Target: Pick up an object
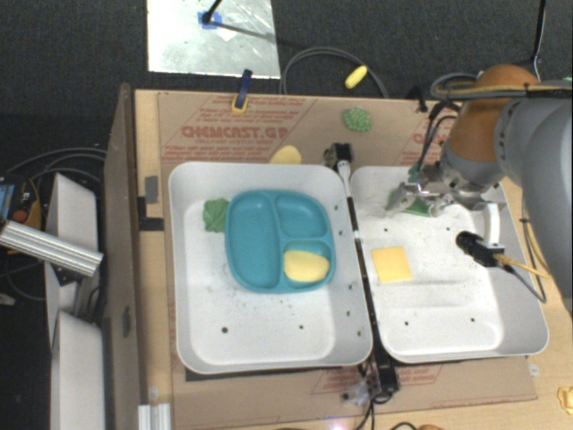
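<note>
One yellow square (pixel 391 264) lies near the end effector (pixel 419 197).

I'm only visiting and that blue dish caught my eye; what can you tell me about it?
The teal plastic divided plate lies flat in the left white bin, towards its back. It has one long compartment and two smaller ones. A yellow rounded lump sits in the nearer small compartment, and a green leafy piece touches its left rim.

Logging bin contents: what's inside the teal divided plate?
One yellow food piece lies in the teal plate's lower-right compartment. A green item sits at its left rim; how far it runs underneath is hidden.
</note>
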{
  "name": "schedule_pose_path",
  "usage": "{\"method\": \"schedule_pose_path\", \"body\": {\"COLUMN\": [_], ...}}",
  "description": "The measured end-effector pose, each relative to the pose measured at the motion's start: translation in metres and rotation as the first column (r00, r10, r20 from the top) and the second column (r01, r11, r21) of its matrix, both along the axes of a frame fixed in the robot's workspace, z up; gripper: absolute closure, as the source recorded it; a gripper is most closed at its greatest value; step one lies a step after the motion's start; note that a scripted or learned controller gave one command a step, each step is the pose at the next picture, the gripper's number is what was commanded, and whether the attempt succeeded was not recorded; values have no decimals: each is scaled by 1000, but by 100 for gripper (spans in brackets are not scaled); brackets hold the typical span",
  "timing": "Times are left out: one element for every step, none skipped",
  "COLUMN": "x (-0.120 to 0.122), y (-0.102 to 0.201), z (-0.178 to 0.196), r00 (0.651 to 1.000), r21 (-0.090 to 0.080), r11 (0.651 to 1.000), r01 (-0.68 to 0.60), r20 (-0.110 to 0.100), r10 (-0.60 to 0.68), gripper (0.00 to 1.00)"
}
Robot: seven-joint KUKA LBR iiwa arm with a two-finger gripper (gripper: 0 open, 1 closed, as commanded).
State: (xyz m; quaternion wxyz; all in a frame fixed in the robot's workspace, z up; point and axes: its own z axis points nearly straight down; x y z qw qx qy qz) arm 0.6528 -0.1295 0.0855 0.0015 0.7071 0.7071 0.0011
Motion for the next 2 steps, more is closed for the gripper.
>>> {"method": "schedule_pose_path", "body": {"x": [-49,19], "y": [11,7], "z": [-1,0], "r00": [1000,1000], "r21": [2,-1], "r11": [1000,1000], "r01": [0,-6], "r20": [-7,1], "r10": [0,6], "gripper": [0,0]}}
